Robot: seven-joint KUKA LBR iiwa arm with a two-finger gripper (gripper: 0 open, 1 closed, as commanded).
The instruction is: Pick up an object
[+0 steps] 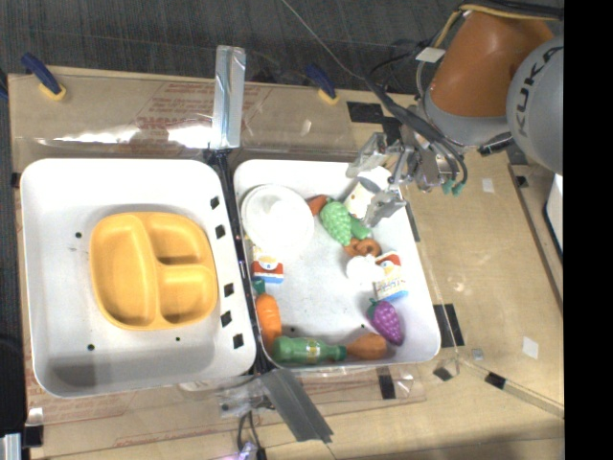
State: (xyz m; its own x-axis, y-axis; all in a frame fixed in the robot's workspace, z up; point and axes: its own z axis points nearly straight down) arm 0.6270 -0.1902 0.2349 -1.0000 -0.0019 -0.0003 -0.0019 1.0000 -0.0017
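The right bin [316, 300] holds several small items: a white bowl [278, 217], a green bumpy toy [335, 223], a brown ring-shaped piece [362, 248], a white labelled pack [385, 276], purple grapes [387, 321], a green bottle [306, 351] and a carrot [268, 316]. My gripper [379, 182] hangs over the bin's back right corner, just above and right of the green toy. Its two metal fingers are spread and it looks open. A small pale object [359, 197] lies right below it; I cannot tell if they touch.
The left bin [57, 343] holds a yellow divided tray [158, 266]. A small red-and-blue carton [269, 272] sits by the wall between the bins. An orange piece [368, 346] lies at the right bin's front. Cables run behind the bins near the arm.
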